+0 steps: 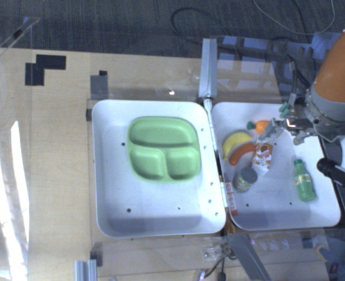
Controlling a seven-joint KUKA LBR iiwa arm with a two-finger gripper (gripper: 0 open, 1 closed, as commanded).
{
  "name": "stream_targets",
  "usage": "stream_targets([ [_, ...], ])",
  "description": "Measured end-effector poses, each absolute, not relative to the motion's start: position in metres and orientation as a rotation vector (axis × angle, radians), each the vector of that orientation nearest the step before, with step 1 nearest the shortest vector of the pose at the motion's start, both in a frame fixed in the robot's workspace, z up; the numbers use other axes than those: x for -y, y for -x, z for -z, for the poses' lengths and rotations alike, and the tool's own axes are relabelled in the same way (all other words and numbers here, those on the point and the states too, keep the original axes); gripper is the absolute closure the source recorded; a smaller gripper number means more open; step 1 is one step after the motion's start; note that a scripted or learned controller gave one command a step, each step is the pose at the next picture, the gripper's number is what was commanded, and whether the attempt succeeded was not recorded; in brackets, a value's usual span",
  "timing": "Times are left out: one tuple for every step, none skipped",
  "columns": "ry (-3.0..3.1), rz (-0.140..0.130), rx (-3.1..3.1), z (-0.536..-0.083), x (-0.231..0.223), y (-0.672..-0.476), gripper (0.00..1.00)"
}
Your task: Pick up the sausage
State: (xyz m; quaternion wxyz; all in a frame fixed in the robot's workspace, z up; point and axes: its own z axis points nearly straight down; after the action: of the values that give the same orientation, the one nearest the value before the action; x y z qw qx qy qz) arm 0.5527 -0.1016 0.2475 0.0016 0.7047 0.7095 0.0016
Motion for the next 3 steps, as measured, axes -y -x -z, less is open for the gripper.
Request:
stream_targets([
  [-2.138, -0.003, -2.299, -0.143, 0.092, -0.61, 0.0],
  [-1.833, -0.029, -2.499, -0.117, 0.094, -0.605, 0.0],
  [-1.89, -0.011, -2.495, -0.09, 0.092, -0.595, 0.0],
])
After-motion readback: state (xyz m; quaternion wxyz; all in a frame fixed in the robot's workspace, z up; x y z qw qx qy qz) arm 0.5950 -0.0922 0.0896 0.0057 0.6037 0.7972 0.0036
